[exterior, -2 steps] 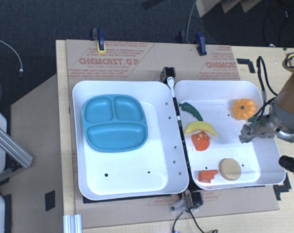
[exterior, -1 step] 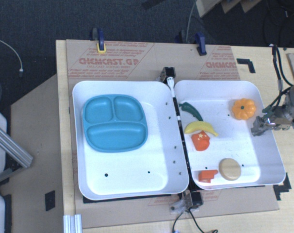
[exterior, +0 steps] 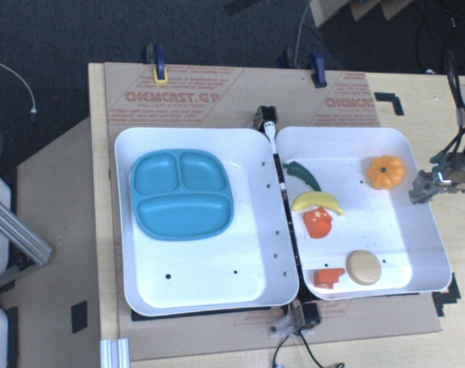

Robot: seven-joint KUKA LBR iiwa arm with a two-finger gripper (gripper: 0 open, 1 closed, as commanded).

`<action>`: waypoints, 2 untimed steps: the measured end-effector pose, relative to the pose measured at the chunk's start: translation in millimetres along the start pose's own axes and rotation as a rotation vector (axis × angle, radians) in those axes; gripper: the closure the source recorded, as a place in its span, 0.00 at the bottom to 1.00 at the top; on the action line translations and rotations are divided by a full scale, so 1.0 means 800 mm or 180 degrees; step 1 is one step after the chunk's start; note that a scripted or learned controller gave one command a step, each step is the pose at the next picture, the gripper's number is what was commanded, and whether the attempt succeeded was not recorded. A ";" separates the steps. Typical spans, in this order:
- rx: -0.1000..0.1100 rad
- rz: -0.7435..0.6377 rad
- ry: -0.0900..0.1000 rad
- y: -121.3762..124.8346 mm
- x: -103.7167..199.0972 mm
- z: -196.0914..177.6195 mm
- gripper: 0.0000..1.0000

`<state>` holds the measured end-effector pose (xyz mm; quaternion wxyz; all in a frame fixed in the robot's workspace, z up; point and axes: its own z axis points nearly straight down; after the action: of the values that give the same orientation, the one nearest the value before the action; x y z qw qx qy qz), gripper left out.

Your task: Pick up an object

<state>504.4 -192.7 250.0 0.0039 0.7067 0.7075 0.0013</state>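
Camera view: my gripper [exterior: 430,184] sits at the right bin's [exterior: 386,146] outer rim; grip state unclear to me.
Nearest object: orange pumpkin [exterior: 385,172], top right.
Others: banana [exterior: 318,202], strawberry [exterior: 318,222], green pepper [exterior: 302,175], beige bun [exterior: 364,267], orange block [exterior: 328,277].
Left bin [exterior: 194,290]: blue divided plate [exterior: 183,194].
Surface: cardboard-covered bench [exterior: 232,90], dark carpet around.

Red print reading "CHEMCAST GP" runs along the far edge of the brown board [exterior: 217,90] under both bins; a second, partly cut print sits toward its far right corner.
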 end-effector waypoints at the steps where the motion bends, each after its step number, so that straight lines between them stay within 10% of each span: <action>1: 0.0013 -0.0017 0.0013 0.009 0.065 -0.008 1.00; 2: 0.0019 -0.0015 0.0017 0.024 0.128 -0.004 1.00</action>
<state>523.3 -90.6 253.3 0.0000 0.7050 0.7092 0.0010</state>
